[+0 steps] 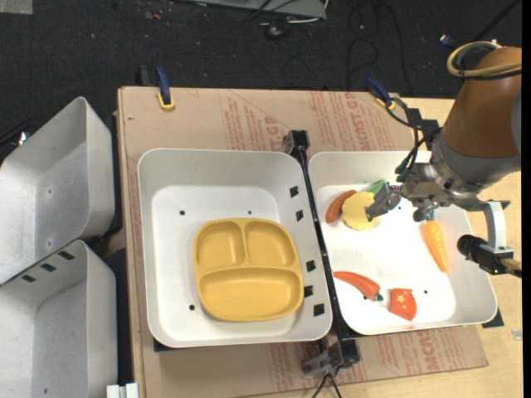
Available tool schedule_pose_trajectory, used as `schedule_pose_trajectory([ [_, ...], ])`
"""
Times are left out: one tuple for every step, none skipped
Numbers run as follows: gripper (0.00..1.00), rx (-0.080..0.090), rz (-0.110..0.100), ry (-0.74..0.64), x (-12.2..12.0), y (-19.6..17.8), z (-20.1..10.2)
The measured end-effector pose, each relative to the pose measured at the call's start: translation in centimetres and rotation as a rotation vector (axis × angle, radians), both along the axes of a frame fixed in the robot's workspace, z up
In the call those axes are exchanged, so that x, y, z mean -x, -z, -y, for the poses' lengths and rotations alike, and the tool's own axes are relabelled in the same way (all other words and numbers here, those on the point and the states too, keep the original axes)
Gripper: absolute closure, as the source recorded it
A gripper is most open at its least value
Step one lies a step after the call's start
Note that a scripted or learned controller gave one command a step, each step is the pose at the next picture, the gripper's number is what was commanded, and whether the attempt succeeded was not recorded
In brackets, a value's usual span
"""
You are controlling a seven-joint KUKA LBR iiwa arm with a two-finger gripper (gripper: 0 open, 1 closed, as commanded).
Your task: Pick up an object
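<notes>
The gripper (383, 201) was seen low in the right bin (465, 309), its fingers slightly apart with nothing between them. The yellow piece (357, 214) lay just beside and below-left of the tips, touching the sausage (334, 206).

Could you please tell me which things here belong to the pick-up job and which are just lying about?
Part of the job:
- gripper, over the right bin
- yellow piece
- sausage
- carrot
- red chili
- strawberry

Lying about:
- yellow divided plate in the left bin
- floor cables
</notes>
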State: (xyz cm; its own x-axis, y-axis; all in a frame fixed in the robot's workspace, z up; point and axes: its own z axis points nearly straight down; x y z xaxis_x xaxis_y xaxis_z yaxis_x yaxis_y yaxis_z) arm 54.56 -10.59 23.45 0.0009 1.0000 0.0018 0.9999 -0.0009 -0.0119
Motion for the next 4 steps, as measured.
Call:
schedule_pose_trajectory([
  [0.0, 0.002, 0.011, -0.002, -0.2, -0.6, 0.0],
  [0.0, 0.001, 0.007, 0.0, -0.8, 5.6, -0.3],
  [0.0, 0.001, 0.006, 0.001, 0.3, 11.1, -0.2],
  [0.0, 0.001, 0.007, 0.0, 0.4, 14.4, -0.3],
])
